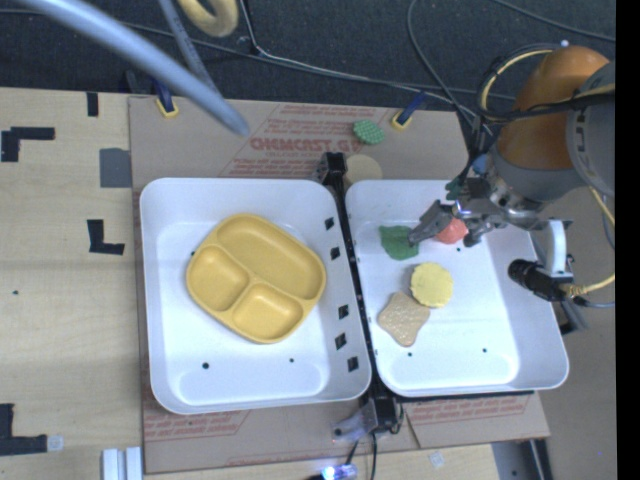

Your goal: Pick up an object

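Gripper [447, 226] low in right bin [500, 368] at its 12 o'clock, over red piece [453, 232]; finger state unclear, nothing lifted yet.

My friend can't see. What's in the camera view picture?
A robot gripper reaches into the right white bin, above a red piece beside a green piece. A yellow divided plate lies in the left bin.
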Robot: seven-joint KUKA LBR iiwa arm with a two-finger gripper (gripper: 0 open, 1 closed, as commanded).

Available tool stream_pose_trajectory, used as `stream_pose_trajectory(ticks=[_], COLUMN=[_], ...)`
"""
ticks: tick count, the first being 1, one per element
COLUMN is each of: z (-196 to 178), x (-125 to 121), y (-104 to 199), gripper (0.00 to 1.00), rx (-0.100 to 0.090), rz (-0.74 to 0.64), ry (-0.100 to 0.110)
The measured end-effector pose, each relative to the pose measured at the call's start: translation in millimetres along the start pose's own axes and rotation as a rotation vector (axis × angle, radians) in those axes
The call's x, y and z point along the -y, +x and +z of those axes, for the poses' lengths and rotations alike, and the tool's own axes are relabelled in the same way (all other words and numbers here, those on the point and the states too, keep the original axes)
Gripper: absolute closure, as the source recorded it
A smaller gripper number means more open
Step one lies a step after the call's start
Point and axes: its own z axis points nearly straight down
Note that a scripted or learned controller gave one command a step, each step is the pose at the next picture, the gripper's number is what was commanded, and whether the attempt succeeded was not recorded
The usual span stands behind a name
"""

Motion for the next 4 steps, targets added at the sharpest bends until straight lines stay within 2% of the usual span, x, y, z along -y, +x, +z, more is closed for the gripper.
stream_pose_trajectory(ticks=[2, 3, 4], z=[91, 78, 15], x=[-6, -7, -9], y=[0, 1, 2], gripper=[0.00, 1.00, 1.00], rx=[-0.001, 0.000, 0.000], rz=[-0.002, -0.003, -0.001], ry=[0.001, -0.002, -0.010])
